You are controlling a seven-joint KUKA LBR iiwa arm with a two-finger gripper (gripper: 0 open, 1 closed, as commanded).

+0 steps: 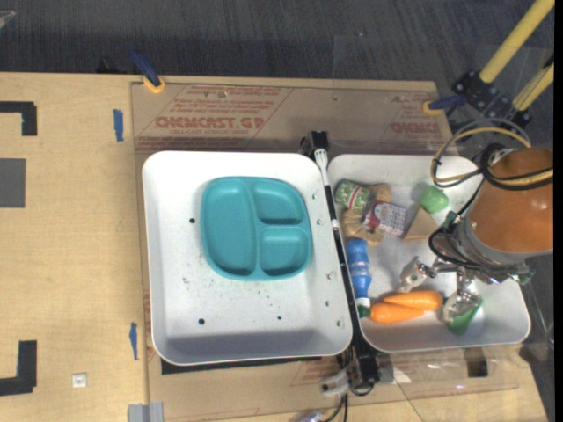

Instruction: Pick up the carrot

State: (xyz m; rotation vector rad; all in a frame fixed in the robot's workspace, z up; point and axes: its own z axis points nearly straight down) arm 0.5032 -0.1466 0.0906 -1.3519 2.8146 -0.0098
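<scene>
The carrot (406, 307) lies along the right bin's (515, 328) front wall, beside the blue bottle (357, 273), under the open pincer (437, 285), which should drop straight, straddle its middle and close firmly.

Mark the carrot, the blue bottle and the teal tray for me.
carrot (405, 307), camera view, middle of its orange body.
blue bottle (357, 271), camera view, middle of its blue side.
teal tray (229, 227), camera view, floor of its large compartment.
</scene>
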